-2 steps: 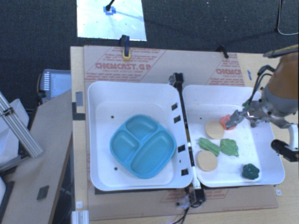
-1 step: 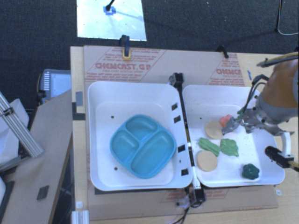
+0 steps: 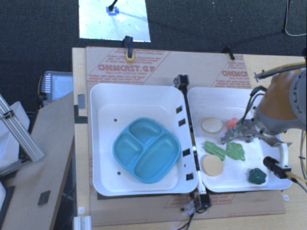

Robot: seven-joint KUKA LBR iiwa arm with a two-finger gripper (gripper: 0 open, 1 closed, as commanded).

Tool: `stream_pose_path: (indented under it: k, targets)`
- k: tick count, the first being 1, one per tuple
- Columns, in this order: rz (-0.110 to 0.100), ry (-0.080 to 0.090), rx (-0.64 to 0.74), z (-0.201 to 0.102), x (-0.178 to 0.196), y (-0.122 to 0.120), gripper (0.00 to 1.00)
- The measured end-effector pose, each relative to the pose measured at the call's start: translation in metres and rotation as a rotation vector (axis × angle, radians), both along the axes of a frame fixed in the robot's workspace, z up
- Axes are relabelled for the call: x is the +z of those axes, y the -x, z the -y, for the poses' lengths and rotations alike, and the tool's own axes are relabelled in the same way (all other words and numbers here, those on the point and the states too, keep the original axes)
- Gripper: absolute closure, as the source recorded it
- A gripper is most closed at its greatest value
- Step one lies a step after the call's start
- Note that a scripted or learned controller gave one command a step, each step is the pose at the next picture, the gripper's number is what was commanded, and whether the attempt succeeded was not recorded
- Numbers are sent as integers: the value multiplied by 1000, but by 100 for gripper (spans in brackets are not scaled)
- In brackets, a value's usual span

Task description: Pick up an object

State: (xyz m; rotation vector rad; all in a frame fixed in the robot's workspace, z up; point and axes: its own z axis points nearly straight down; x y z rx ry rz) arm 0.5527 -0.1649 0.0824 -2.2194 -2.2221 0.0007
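Nearest the camera, down at 5 o'clock in the right bin [image 3: 240, 178], sits a dark green lumpy thing [image 3: 257, 176], looks like toy broccoli. Probably light and a bit rubbery, bumpy enough to pinch across the middle without slipping.

Just past it, at 7 o'clock in that bin, a flat tan disc [image 3: 212, 165], cookie-ish. I reckon that one's a pain: thin, lying flat, nothing to get under. Then a long green piece [image 3: 215, 150] and a leafy green piece [image 3: 235, 151] side by side mid-bin. Both look soft and light, and the long one seems the best bet, taken across its narrow width.

The claw [image 3: 230, 137] hangs right above those greens, but honestly I can't tell how it's set from this angle. Further back: a second pale disc [image 3: 212, 125] and a pinkish bit [image 3: 232, 123] beside the claw.

Left bin holds a blue divided plate [image 3: 146, 150].
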Motion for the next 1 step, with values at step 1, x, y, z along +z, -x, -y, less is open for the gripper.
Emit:
stream_pose_path:
  k: [1]
  targets:
    - [4, 2, 0, 0, 13, -1, 100]
